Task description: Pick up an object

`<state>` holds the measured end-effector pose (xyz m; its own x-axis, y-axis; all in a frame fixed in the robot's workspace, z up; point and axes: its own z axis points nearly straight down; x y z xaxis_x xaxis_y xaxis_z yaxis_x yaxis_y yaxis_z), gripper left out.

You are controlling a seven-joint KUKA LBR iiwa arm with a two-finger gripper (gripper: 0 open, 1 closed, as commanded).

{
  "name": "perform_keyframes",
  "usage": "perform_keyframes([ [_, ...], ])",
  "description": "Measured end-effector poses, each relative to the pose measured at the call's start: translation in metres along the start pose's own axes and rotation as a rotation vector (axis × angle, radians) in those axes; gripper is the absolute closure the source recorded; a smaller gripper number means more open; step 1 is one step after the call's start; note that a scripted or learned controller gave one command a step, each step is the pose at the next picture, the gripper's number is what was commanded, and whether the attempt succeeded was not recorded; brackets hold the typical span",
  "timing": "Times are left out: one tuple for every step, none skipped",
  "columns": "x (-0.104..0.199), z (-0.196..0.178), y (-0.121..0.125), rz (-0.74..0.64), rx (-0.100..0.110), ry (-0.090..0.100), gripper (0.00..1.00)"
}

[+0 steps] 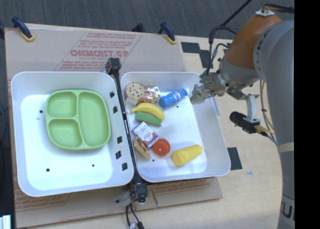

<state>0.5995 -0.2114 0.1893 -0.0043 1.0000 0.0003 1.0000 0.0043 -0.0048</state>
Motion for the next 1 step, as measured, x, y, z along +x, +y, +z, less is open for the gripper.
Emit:
perform_keyframes([
  [0.0204,0.0778,-0.0429,-0.002,0.0,0.001,1.0],
])
